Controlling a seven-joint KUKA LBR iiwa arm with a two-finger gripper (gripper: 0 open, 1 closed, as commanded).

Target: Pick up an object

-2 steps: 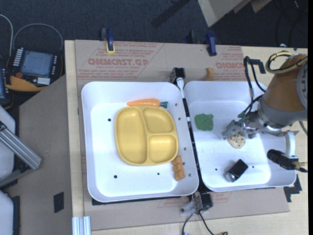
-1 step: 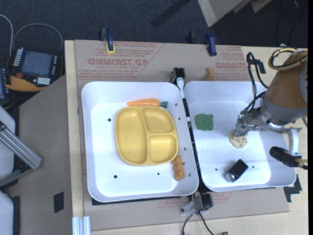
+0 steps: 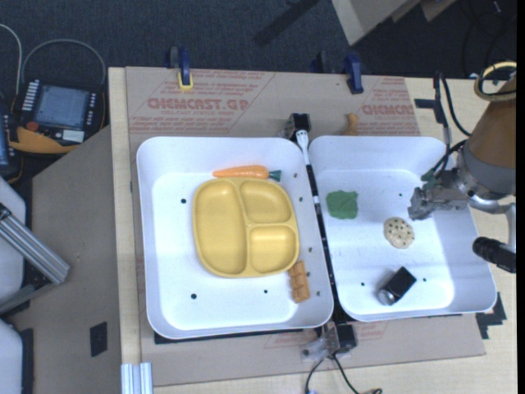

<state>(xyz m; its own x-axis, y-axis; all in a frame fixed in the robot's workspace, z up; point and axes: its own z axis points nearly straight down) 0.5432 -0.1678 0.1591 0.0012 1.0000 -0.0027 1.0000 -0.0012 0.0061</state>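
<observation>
Looking down from the fixed camera view, I see my claw [image 3: 420, 203] low in the right-hand shallow white bin [image 3: 459, 298], and I cannot tell its state. A round pale speckled cookie [image 3: 399, 232] lies just below-left of it, apart. A lumpy green soft piece [image 3: 342, 203] sits further left; a small black block [image 3: 397, 285] lies well below. I judge the cookie the target: I should centre over it, then descend straight.
</observation>
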